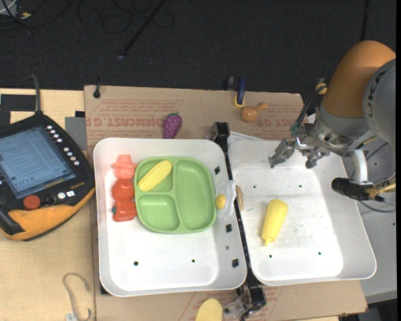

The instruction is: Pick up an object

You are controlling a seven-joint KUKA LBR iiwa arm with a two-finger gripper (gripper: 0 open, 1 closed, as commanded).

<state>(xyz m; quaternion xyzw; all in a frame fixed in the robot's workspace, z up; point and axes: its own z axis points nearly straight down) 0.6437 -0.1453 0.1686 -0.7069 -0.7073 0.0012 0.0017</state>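
A yellow squeeze bottle (273, 221) lies tilted in the middle of the right bin (347, 259). In the left bin (160, 273) a green divided plate (180, 202) carries a yellow corn cob (153, 174), and a red and pink toy (123, 191) lies beside the plate's left rim. A small yellow piece (221, 202) rests at the plate's right edge. My gripper (296, 158) hangs over the far end of the right bin, well above and behind the bottle. Its fingers are spread open with nothing between them.
Behind the bins, purple grapes (172, 124) and an orange toy (252, 112) sit on the cardboard sheet. Another yellow object (209, 309) lies in front of the bins. A teach pendant (33, 172) rests on the bench at the left.
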